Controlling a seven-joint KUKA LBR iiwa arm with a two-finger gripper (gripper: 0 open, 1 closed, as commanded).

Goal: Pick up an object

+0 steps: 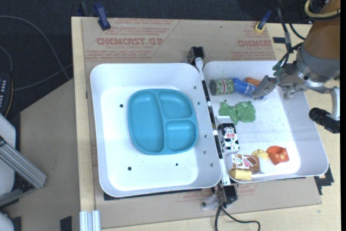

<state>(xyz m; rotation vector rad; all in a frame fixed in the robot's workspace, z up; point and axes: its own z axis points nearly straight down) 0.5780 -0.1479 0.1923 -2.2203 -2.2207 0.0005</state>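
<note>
1. Bottle (233, 86) = likely pick target, lying on its side near back edge of right bin (303, 132), green label, blue body, orange cap end toward the gripper.
2. Left bin (108, 116): blue tray (162, 120) w/ three compartments, centred.
3. Right bin, left edge to front: green rag (239, 112), small box (230, 138), snack pack (244, 162), red item (278, 154) near front edge.
4. Gripper (266, 87) just beside bottle's cap end, low over back edge; fingers — can't tell if spread or pinched, nothing seen betw. them.
5. Risks: round bottle could roll off when nudged; a side-on approach may push it into bin wall instead of grasping.
</note>
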